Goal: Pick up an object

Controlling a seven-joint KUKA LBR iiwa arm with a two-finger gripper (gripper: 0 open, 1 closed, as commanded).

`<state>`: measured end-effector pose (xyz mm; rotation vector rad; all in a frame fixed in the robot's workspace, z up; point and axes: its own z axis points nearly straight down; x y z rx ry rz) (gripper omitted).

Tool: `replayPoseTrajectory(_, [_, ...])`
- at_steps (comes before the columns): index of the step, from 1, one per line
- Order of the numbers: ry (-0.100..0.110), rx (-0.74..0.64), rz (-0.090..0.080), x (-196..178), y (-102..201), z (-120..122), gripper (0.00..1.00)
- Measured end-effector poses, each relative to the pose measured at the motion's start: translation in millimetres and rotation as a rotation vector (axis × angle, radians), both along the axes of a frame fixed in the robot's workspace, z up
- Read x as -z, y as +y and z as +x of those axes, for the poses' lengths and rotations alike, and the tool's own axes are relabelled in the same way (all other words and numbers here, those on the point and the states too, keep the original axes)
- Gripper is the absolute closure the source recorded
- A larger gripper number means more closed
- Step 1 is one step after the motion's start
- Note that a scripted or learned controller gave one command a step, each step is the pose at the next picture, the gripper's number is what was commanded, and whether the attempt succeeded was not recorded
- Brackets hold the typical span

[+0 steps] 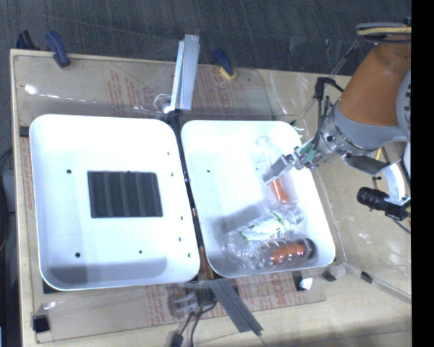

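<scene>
Two white bins on table, right bin (224,157) holds clear plastic bottles (271,244), jaws (278,168) above an orange-filled bottle (281,190) mid-right, jaw opening can't be made out.

Wooden bench (362,295) bears two white bins: left (50,143), right (217,157), touching.

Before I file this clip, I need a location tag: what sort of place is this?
Probably a robotics lab grasping bench: a robot arm reaches over two white bins on a board fastened with blue clamps, the right bin holding clear plastic bottles as test objects.
</scene>
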<state>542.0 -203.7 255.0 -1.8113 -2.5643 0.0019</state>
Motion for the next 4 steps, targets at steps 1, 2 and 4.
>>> replayPoseTrajectory(1, [0.000, 0.248, -0.002, -7.5, 18.5, -1.9, 0.00])
replayPoseTrajectory(2, [0.002, 0.243, -0.002, -17.0, 18.8, -1.4, 1.00])
replayPoseTrajectory(4, [0.002, 0.074, 0.000, 32.1, -5.8, 31.8, 0.00])
